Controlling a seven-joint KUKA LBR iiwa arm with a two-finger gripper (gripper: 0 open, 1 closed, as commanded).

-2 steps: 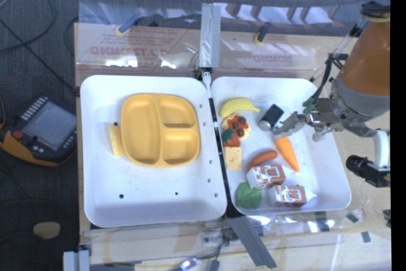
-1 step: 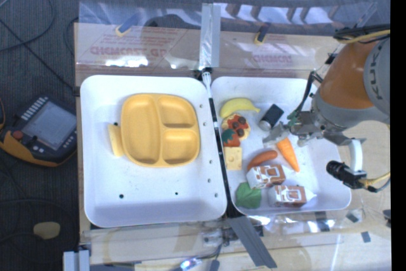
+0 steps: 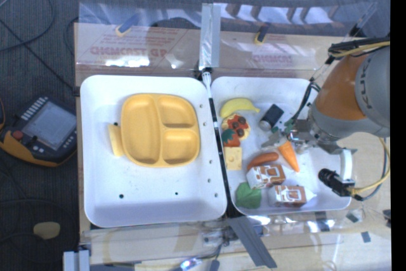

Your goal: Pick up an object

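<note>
The pincer (image 3: 283,134) is low in the right bin (image 3: 330,203), just above the top of a toy carrot (image 3: 290,155). I cannot tell how it is set or if it holds anything. A small black block (image 3: 272,115) sits just beside it. Further left are a banana (image 3: 238,106), a pizza slice (image 3: 236,126) and a cheese piece (image 3: 233,158). Below lie a sausage (image 3: 261,159), two little cartons (image 3: 267,176) and a green leaf (image 3: 248,195). The left bin (image 3: 101,200) has a yellow plate (image 3: 160,129).
</note>
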